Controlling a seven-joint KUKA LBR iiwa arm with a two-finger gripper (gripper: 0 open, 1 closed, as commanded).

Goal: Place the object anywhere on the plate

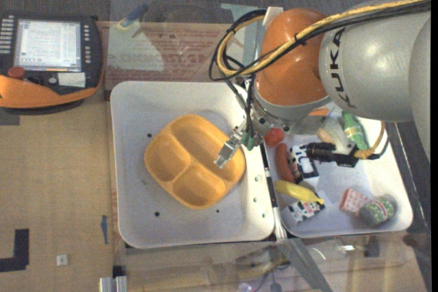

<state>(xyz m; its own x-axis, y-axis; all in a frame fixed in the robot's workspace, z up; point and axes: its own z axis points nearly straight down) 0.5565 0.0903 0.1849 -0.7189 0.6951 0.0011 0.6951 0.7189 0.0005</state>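
**Gripper Positioned Over Plate, Left Bin**

The arm (356, 58) enters from the right of the camera view, its orange band above the wrist covering the seam between the two bins. The gripper (229, 150) extends down and to the left over the right edge of the yellow divided plate (185, 161). The plate lies flat in the left bin (137, 215), roughly at its centre, with three compartments facing up.

The fingers appear as a small grey-metal tip above the plate's right compartment. At this resolution the tip is too small to resolve; whether the fingers are apart or closed, and whether anything sits between them, cannot be determined.

The right bin (397, 195) contains the loose objects. A red sausage-shaped item (282, 159) lies just beside the bin's left wall, with a small red round item (274, 136) above it, close to the wrist. A yellow banana (299, 191) lies below the sausage-shaped item. A red-and-white patterned piece (354, 200) and a grey-green can (378, 210) rest near the lower right corner. A green bottle (352, 130) sits partly under the arm.

A teach pendant (48, 58) rests on the bench at upper left.
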